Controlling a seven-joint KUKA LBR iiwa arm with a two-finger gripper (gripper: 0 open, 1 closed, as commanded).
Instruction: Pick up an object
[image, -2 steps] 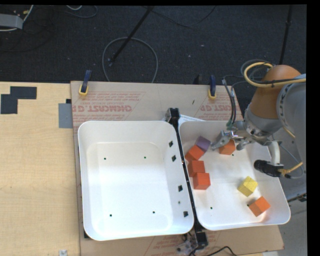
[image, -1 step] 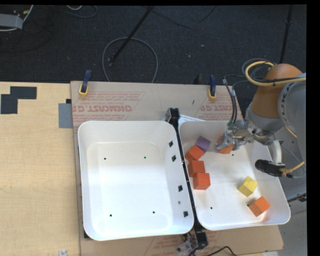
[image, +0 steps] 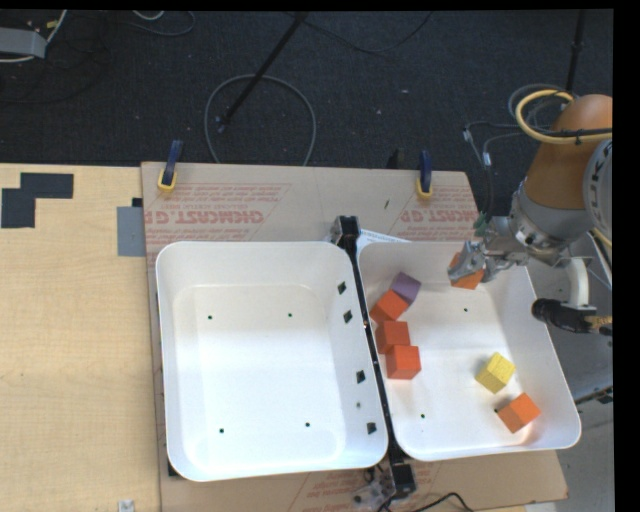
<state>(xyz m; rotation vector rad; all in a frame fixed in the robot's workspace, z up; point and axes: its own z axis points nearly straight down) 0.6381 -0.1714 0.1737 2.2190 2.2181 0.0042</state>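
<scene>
The arm reaches in from the right, its gripper (image: 474, 262) over the far right part of the right bin (image: 545, 340), near that bin's back rim. An orange block (image: 466, 277) sits at the tip of the gripper and looks to be pinched between the fingers, which are closed in on it; the block appears raised above the bin floor rather than lying on it, though the slanted view makes the height hard to judge. Elsewhere in the right bin, a purple block (image: 405, 288) lies near the divider, touching an orange block (image: 388, 305) just in front of it, with two more orange blocks (image: 397, 348) stacked close below those. A yellow block (image: 494, 372) lies toward the bin's front right, and another orange block (image: 518, 412) sits just beside it near the front rim. The left bin (image: 200, 300) stands alongside on the desk (image: 70, 330).
</scene>
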